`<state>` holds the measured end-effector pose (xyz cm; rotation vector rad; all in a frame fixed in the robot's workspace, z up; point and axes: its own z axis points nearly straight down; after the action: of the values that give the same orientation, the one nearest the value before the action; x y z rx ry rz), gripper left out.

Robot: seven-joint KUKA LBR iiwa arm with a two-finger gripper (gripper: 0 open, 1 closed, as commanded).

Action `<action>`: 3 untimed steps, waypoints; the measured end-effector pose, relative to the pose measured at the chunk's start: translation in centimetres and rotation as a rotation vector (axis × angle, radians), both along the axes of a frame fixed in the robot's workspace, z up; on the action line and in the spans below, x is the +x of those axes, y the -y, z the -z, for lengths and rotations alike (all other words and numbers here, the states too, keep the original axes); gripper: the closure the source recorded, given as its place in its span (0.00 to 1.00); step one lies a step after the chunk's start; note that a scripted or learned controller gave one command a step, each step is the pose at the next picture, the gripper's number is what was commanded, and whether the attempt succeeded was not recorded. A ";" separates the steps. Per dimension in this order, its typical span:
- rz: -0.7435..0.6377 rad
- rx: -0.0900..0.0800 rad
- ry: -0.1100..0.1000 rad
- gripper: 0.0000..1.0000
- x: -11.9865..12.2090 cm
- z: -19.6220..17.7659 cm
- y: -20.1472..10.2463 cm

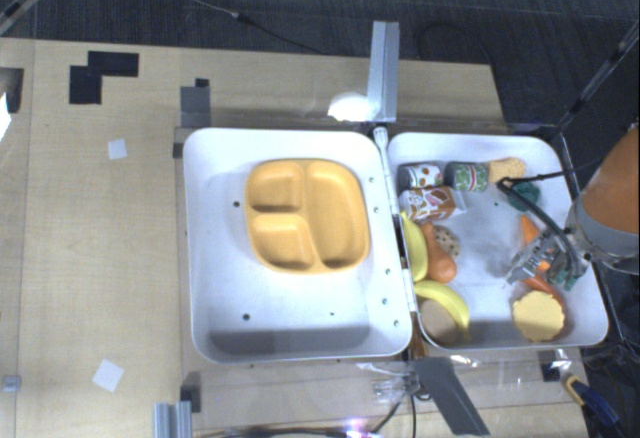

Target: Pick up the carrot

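Observation:
The carrot [527, 227] is a small orange piece lying near the right wall of the right bin [480, 331]. Its lower end runs under the gripper. The gripper [537, 263] hangs low over that part of the bin, right on top of the carrot's near end, with a black cable looping up from it. More orange shows just below the gripper, by a yellow round piece of food [538, 315]. The arm's orange band [612, 188] comes in from the right edge.
The left bin [215, 256] holds a yellow divided plate [305, 214]. In the right bin, two bananas [445, 301] lie along the left wall, with cans [465, 176], a packet [432, 205], a cookie [447, 243] and a green item [525, 193].

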<state>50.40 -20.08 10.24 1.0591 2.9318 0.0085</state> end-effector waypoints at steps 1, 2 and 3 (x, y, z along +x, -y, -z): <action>0.067 0.004 -0.013 1.00 0.2 -5.8 -6.1; -0.140 0.000 -0.016 1.00 -1.4 -0.2 -10.2; -0.410 -0.007 -0.010 1.00 -1.2 1.2 -4.2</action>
<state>49.20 -15.88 9.03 0.4420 3.0941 0.0012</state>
